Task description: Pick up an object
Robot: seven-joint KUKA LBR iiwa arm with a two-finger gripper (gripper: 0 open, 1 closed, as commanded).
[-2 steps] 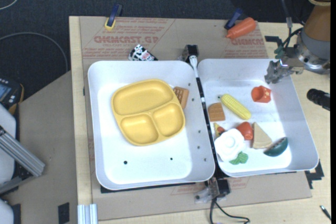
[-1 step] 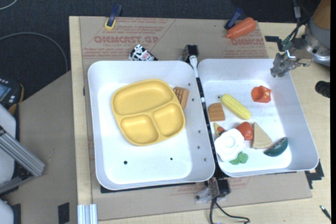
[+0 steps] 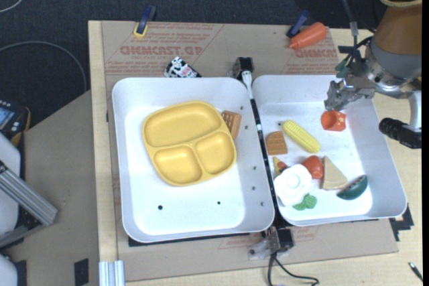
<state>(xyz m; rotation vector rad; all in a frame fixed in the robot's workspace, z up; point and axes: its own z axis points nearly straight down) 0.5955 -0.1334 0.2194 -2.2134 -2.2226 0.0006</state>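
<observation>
White fried egg (image 3: pixel 293 184) lies well below claw (image 3: pixel 337 101) above red piece (image 3: pixel 333 120)

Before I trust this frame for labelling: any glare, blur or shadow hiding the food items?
Camera view: lighting is even and soft, with no strong glare on the white bins; the corn and yellow tray are sharp enough; the gripper is slightly soft, its shape merging with the red item beneath it; shadows are faint, hugging each item.

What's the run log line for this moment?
hand over right bin | red toy just below hand | grasp unconfirmed | yellow tray in left bin
</observation>
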